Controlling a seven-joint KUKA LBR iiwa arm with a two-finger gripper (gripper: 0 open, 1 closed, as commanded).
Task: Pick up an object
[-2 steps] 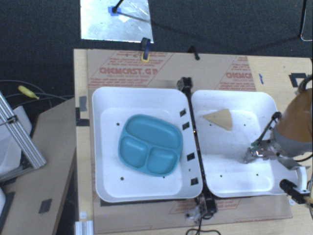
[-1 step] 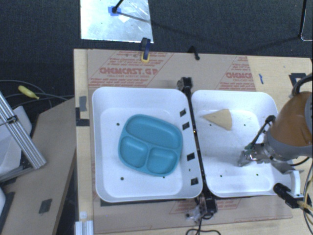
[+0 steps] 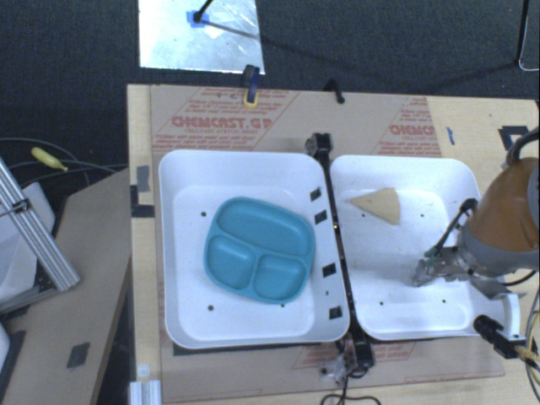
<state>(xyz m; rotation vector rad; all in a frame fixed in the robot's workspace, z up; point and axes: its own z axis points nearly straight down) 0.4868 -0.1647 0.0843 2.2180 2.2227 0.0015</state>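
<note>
A tan wedge-shaped object (image 3: 378,204) lies flat in the right bin (image 3: 405,315), near its far left corner. My gripper (image 3: 430,270) hangs low over the same bin's right half, well to the right of and nearer than the wedge. The fingertips point left toward the bin floor, and nothing shows between them. The grey arm with its orange band (image 3: 506,213) enters from the right edge and hides the bin's right wall.
A blue divided plate (image 3: 257,249) rests in the middle of the left bin (image 3: 181,226). Black clips (image 3: 325,245) line the divider between the bins. A cardboard sheet (image 3: 354,116) lies under both bins.
</note>
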